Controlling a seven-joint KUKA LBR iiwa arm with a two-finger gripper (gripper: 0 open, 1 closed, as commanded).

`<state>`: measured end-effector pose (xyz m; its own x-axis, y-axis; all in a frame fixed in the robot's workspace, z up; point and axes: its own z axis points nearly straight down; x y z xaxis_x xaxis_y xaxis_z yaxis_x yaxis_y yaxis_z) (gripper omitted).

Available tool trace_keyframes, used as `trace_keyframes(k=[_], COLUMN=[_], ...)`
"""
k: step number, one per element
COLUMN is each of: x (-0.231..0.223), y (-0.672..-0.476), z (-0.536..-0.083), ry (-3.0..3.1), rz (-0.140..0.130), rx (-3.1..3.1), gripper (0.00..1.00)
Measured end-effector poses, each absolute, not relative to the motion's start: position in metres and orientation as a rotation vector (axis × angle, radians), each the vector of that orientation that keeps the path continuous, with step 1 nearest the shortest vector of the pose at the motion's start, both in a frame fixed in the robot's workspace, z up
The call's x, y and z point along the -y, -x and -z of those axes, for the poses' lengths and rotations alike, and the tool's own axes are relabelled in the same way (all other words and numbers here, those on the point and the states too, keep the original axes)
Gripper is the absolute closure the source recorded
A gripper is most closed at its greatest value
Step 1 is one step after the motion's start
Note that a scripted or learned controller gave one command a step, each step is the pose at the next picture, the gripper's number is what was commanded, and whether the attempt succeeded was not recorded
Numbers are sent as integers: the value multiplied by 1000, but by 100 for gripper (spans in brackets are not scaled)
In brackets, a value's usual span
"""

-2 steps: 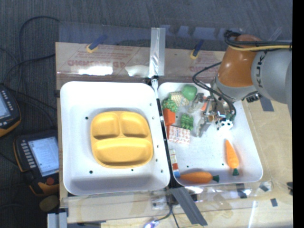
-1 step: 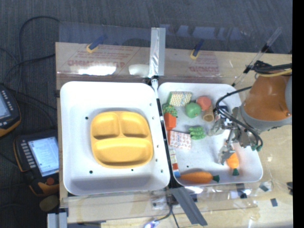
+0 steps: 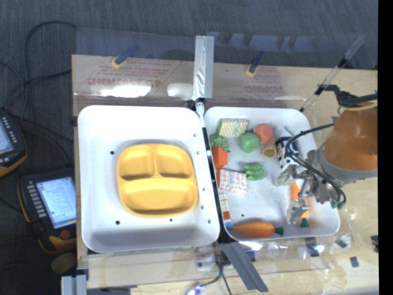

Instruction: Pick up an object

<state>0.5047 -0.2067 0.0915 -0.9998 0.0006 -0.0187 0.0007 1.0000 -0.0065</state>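
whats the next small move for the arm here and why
Probably a short straight descent. The gripper sits low over the right bin, near its right wall, with a small orange piece right at its fingers, though no grasp is visible. Other toys, like the carrot along the front edge, lie farther away, so the orange piece seems the nearest target.

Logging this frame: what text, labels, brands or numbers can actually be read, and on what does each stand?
None can be read for certain.
Red print on the clear panels behind the bins: mirrored and blurred, unreadable.
Handheld screen left of the bench: lines of text, too small to read.
Patterned packet in the right bin: red-and-white checks, no legible words.
Yellow tray: no marking seen.
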Motion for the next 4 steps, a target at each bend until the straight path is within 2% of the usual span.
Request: trace_keyframes(k=[1,2,3,4], x=[209,197,196,161], y=[-492,-490,-492,-490], z=[-92,-92,-102,-93], ry=[-37,-11,-10,-82], rz=[11,16,18,13], rx=[-3119,-3121,-3120,-3121], gripper=[0,0,100,100])
